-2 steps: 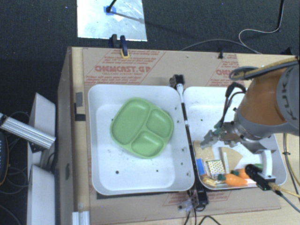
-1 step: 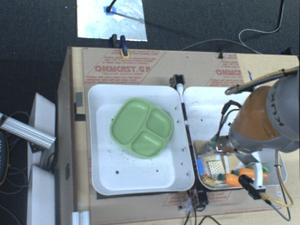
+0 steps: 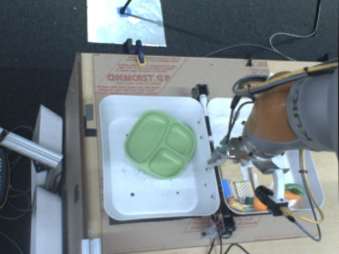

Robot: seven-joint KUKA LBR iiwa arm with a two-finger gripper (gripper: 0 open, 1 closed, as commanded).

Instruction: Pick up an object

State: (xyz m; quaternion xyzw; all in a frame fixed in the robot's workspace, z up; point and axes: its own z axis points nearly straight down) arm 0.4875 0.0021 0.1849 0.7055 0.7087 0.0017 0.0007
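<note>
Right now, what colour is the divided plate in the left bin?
Light green, clear in the camera view: the divided plate.

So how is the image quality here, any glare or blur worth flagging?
Camera view: lighting is even, the green plate sharp with a soft shadow in the left bin; a shiny sheet on the floor glares white; the arm close to the lens looks soft and hides much of the right bin.

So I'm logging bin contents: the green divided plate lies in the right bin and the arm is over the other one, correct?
Not quite: the camera view shows the green divided plate in the left bin. The arm is over the other one, the right bin.
</note>
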